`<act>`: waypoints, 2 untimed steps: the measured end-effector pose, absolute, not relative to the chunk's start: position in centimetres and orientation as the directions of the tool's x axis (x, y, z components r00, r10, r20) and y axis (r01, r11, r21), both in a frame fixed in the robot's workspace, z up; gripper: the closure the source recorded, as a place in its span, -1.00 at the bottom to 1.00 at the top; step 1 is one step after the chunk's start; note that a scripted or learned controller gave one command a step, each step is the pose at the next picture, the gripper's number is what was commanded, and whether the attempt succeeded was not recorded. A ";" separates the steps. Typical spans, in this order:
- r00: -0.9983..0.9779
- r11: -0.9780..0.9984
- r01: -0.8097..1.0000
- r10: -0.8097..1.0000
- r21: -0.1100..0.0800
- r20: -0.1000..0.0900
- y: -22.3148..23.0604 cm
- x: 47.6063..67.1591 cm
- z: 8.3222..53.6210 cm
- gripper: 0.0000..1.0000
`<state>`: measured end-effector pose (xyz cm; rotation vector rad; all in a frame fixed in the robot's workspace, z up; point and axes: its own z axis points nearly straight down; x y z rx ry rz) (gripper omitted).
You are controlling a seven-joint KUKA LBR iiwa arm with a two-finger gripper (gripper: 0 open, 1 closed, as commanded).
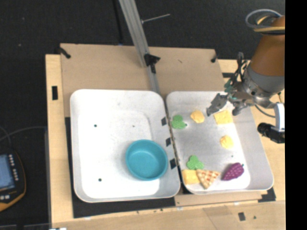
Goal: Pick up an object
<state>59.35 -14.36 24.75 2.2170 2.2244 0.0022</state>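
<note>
Tool [225,105] hangs over the far part of the right bin [256,150], fingers spread and gripping nothing, directly above a yellow cheese-like block [223,117]. Nearest the camera lie a pizza slice [207,178], purple grapes [233,171] and a yellow block [190,177]; the blue bowl [146,159] sits in the left bin [86,128]. Judged light, stiff and small, the cheese-like block is best pinched across its flat sides. Worktop [96,66] lies beyond.
</note>
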 end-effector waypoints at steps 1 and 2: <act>-0.003 0.003 1.000 1.000 0.002 0.001 -14.3 59.4 24.7 -1.00; 0.000 0.000 1.000 1.000 -0.004 -0.002 -13.6 59.3 19.0 -1.00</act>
